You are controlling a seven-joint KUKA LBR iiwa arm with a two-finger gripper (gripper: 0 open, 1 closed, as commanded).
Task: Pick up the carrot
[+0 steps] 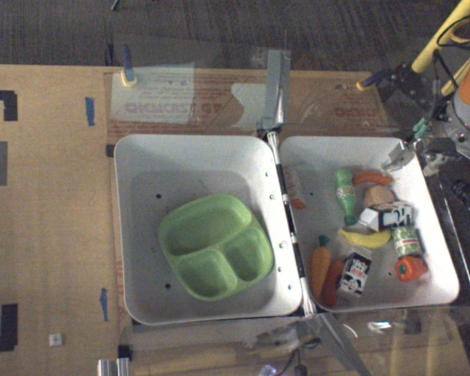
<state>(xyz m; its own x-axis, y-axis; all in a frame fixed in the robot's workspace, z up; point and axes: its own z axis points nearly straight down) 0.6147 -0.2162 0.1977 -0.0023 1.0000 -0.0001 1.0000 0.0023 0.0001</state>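
Note:
The carrot, orange with a green top, lies in the right bin near its front left corner, its top pointing away from the front. A red-orange item and a small milk carton lie tight against its right side. My gripper hovers at the bin's far right corner, well away from the carrot, with nothing visibly held.
The right bin also holds a green bottle, a sausage, a banana, a second carton, a green can and an orange fruit. A green divided plate sits in the left bin.

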